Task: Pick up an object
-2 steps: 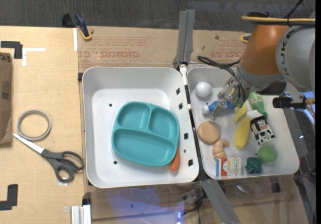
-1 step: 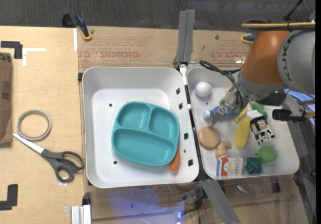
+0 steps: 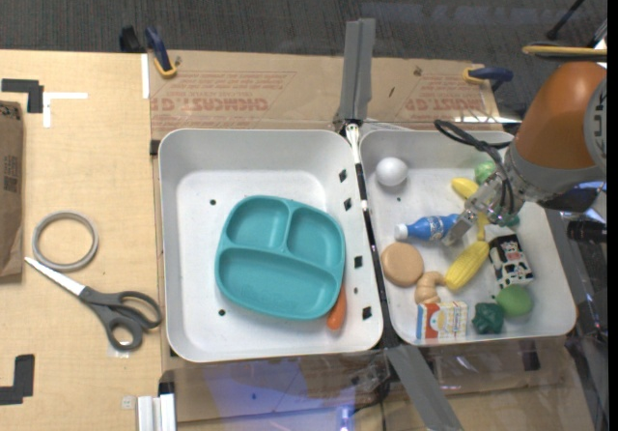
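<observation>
Gripper [image 3: 476,218] sits low in the right bin [image 3: 552,226], at the end of the grey arm with its orange band [image 3: 565,115] that reaches in from three o'clock. Whether it is released or clenched cannot be told, since the metal parts blur together over the toys. Its tip lies just beside the cap end of a small blue and white bottle [image 3: 428,227], which lies on its side at nine o'clock from the tip. A corn cob [image 3: 465,265] lies tilted at six o'clock, close under the tip, and a yellow banana-like piece [image 3: 465,187] lies at twelve o'clock with a pale green piece [image 3: 485,172] beside it. A black and white cow-patterned box [image 3: 510,260] stands at four o'clock. Farther out, a green ball [image 3: 515,301] and a dark green toy [image 3: 488,319] sit near the bin's lower right corner, next to a small carton [image 3: 442,321]. A tan round bread roll [image 3: 403,264] lies at eight o'clock, and a silver ball [image 3: 391,171] at ten o'clock near the bin's upper left corner.

The left bin [image 3: 183,226] holds a teal divided plate [image 3: 280,257], with an orange carrot [image 3: 336,311] touching its lower right edge. On the bench at far nine o'clock lie scissors [image 3: 97,301] and a roll of tape [image 3: 65,240].
</observation>
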Controlling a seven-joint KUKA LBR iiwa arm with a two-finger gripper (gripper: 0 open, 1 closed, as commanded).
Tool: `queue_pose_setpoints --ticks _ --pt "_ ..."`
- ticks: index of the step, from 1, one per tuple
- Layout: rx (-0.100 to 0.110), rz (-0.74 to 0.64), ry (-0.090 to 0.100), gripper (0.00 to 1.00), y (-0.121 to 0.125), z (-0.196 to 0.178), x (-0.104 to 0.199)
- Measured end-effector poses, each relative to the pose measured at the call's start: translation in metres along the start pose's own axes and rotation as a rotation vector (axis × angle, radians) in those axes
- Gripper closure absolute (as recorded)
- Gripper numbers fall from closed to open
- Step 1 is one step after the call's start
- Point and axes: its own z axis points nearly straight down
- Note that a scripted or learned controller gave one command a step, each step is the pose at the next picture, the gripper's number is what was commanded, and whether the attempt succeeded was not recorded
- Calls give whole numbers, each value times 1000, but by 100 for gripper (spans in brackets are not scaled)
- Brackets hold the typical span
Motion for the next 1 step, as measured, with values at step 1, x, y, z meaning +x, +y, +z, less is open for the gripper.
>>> queue_pose_setpoints --ticks 1 --pt "-1 -2 -3 100 1 -10 -1"
